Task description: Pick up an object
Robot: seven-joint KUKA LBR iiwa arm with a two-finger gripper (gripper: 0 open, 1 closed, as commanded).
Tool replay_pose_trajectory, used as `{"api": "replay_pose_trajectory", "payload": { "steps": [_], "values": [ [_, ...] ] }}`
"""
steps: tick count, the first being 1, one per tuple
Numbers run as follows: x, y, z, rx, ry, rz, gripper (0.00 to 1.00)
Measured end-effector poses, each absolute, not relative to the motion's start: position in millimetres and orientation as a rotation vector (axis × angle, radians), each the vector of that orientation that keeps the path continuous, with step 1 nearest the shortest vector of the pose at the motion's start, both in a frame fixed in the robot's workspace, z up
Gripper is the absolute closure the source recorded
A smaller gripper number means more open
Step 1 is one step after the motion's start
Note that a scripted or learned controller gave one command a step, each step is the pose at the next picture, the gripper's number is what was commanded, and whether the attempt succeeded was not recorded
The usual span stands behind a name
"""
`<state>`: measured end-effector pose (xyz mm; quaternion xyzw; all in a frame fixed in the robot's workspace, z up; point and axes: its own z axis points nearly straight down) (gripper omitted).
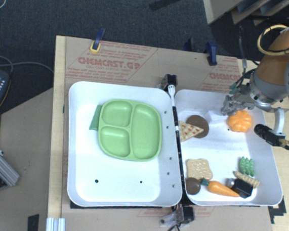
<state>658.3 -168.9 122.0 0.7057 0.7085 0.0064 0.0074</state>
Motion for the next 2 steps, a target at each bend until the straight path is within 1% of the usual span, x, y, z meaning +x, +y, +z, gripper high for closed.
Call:
{"api": "replay_pose_trajectory", "payload": {
  "steps": [1, 2],
  "values": [
    [664.0, -174.0, 185.8, 2.214, 2.216, 0.007, 1.0],
    [665.3, -174.4, 228.6, 2.215, 2.218, 0.006, 1.0]
  ]
}}
